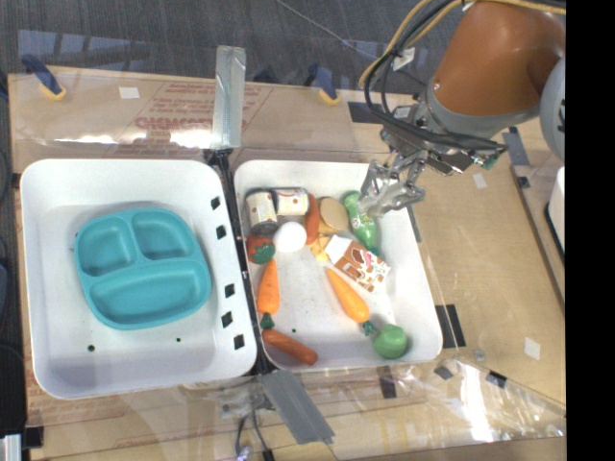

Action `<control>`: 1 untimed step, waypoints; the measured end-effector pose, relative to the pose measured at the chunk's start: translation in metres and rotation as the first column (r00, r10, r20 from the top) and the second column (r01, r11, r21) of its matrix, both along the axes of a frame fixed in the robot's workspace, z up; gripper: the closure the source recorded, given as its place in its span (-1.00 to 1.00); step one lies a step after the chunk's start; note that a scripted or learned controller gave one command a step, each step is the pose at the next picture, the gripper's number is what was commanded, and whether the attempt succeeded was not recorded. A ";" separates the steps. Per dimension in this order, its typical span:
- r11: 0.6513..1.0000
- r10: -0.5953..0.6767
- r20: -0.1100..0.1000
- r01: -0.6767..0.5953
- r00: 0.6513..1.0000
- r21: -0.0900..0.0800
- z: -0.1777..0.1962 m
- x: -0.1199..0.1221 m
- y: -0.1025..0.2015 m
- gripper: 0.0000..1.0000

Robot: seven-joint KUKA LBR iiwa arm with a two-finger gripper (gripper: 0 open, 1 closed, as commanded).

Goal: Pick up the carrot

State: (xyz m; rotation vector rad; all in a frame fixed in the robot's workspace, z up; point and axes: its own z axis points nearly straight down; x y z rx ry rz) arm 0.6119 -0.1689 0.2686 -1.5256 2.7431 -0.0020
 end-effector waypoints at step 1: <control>0.980 0.199 -0.001 -0.199 0.980 0.001 -0.017 0.046 -0.014 1.00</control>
